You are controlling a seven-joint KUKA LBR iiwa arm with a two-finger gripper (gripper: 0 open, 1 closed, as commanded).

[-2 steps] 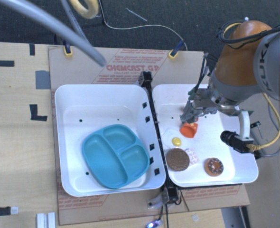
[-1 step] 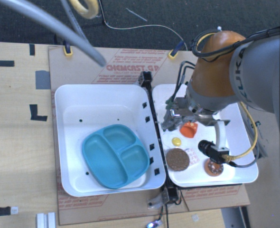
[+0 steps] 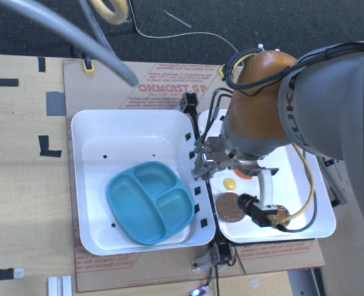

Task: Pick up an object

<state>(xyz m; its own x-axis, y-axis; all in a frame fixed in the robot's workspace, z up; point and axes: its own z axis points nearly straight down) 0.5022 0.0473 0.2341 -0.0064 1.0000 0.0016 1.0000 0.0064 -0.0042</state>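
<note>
Gripper (image 3: 202, 164) hangs over the right bin's (image 3: 287, 184) left wall; whether it grips anything I cannot tell. Brown disc (image 3: 229, 208) and yellow piece (image 3: 230, 183) lie inside that bin, near the same wall.

Blue tray (image 3: 150, 201), white bins (image 3: 83, 165), brown disc (image 3: 229, 207)

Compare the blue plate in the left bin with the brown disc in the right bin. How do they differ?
Colour: the blue plate is light blue, the brown disc dark brown.
Size: the plate is far larger than the disc.
Shape: the plate is a rounded rectangle split into three compartments; the disc is round and plain.
Both are low, flat things with rounded edges.
</note>
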